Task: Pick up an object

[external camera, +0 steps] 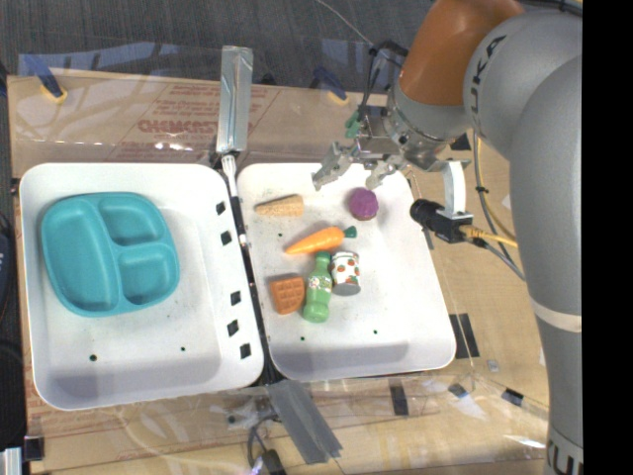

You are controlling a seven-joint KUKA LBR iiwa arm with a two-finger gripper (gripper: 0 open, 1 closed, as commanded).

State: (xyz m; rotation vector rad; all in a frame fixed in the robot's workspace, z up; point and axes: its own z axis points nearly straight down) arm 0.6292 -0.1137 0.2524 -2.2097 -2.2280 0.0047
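Right-hand white bin [420,349] below a bent grey arm [514,77], its claw [354,170] spread wide (nothing between fingers) near the purple ball [363,203].

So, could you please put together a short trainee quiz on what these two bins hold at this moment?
1. True or false: the teal tray lies in the right bin.
2. What lies nearest the end effector? A) purple ball B) waffle piece C) green bottle
3. Fill in: the carrot lies between the bread stick and the ____ can.

Key: 1 false; 2 A; 3 small.
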